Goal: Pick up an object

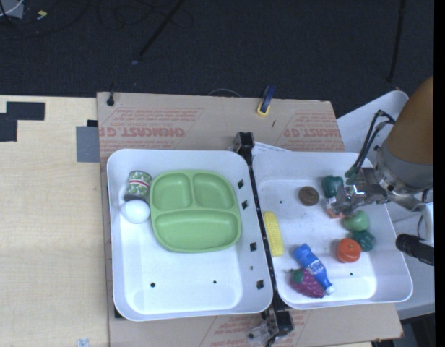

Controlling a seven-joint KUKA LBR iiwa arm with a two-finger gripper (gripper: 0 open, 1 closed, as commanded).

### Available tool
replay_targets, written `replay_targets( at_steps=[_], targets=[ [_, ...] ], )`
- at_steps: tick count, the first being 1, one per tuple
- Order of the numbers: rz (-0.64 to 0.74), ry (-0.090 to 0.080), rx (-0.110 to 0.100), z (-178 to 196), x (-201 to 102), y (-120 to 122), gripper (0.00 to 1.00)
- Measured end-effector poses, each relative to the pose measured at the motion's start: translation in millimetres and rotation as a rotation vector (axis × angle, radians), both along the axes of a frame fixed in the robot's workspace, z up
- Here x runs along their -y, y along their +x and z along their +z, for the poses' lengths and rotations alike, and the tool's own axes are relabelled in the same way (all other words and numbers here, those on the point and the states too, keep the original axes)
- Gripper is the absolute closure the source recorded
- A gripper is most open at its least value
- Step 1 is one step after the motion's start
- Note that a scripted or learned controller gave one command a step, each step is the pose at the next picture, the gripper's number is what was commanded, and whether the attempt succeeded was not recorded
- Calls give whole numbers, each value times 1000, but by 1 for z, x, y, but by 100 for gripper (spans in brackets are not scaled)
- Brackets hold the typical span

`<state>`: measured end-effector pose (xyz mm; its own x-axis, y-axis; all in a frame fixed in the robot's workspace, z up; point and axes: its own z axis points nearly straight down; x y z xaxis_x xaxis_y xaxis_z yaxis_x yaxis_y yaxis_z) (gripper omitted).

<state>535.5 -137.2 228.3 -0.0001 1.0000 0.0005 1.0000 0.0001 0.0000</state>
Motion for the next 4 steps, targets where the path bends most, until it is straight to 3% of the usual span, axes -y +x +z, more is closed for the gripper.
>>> replay_targets(
  at_steps=[3, 4],
  targets=[
    [3, 1, -2, -1, -135, 51, 100],
    [4, 1, -1, 5, -195, 64, 100]
  ],
)
